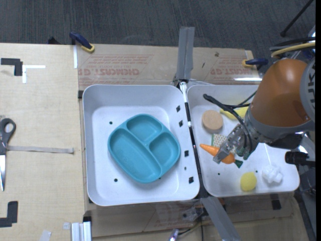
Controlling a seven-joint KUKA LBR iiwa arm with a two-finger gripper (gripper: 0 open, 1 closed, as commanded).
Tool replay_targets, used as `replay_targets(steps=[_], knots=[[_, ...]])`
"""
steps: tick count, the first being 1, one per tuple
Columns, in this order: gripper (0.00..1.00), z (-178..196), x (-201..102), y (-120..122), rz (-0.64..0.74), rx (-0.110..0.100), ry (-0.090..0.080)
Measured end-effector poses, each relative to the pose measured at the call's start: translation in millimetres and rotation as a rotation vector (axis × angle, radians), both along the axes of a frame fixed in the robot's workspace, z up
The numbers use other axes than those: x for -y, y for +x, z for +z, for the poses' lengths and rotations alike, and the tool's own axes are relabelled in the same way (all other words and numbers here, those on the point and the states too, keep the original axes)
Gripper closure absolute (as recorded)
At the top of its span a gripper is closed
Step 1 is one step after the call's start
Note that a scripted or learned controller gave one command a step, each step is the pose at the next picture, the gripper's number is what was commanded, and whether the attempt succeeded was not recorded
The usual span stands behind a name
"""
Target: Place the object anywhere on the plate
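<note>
Orange-banded arm (pixel 281 97) over right bin (pixel 286 185), tool (pixel 225 153) state unclear, beside carrot (pixel 209 148); blue plate (pixel 144 148) left.

Bright, even light; soft shadows

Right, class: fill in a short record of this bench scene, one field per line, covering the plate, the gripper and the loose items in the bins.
plate: blue, three compartments, in left bin
gripper: low in right bin, over the orange carrot-like toy
other items in right bin: tan disc, yellow lemon-like piece, white piece
on plate: nothing yet
</note>
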State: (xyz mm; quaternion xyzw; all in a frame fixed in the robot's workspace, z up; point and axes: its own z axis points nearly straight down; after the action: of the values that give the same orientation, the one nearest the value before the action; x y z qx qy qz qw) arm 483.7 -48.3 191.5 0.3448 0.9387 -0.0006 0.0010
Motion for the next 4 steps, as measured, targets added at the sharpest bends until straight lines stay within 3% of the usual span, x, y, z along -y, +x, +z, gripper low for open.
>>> replay_targets(steps=[1,2,3,4], knots=[[1.00,0,-80,12,0.088,0.001,0.001],[1.00,301,-75,70,0.055,0.005,0.000],[1.00,301,6,52,0.334,0.004,-0.001],[1.00,299,32,163,0.340,0.004,-0.001]])
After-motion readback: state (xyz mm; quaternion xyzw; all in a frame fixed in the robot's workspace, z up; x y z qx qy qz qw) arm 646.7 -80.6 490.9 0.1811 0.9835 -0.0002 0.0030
